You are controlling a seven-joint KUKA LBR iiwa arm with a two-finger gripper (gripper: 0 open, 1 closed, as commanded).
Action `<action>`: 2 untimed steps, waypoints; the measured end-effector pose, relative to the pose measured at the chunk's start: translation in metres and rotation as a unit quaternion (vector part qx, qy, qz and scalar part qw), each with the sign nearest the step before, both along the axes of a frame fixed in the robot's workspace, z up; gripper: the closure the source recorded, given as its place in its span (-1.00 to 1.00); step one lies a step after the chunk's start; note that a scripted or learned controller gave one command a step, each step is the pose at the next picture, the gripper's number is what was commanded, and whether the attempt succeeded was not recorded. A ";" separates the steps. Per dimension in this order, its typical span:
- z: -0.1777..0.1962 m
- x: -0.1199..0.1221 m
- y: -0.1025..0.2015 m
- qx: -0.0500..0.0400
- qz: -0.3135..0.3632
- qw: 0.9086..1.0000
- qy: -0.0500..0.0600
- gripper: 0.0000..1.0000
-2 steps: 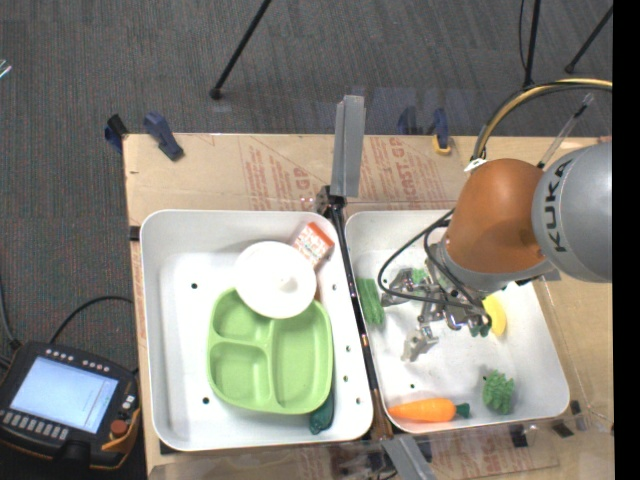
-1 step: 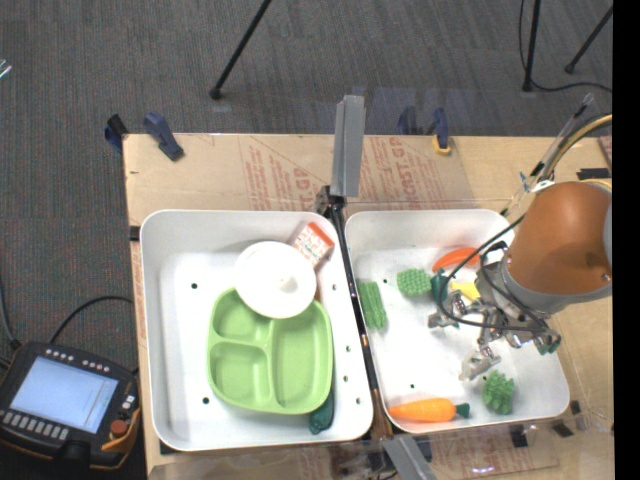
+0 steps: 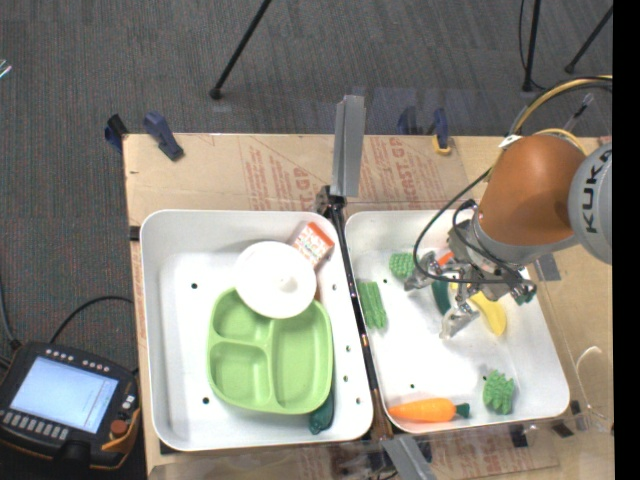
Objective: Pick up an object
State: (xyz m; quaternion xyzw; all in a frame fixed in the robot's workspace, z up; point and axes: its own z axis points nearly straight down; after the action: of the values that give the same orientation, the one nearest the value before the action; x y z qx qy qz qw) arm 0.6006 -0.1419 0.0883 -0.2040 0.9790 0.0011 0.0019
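Hand (image 3: 462,306) over smooth curved banana (image 3: 491,314)

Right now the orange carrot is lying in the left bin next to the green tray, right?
Not quite. The camera view shows the orange carrot lying in the right bin, near its front edge. The green tray sits in the left bin.

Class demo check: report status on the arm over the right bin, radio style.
Gripper low in right bin, beside yellow toy. Nothing seen between fingers. Carrot and green toys lie apart, not obstructing.
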 end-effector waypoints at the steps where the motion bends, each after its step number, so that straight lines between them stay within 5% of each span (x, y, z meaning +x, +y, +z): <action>1: -0.001 -0.008 0.043 0.000 0.042 0.999 0.002 -1.00; 2: -0.001 -0.035 -0.022 -0.001 0.058 0.998 0.001 -1.00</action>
State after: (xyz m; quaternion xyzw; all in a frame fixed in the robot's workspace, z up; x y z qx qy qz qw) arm 0.5656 -0.1637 0.0877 -0.2606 0.9654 0.0007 0.0003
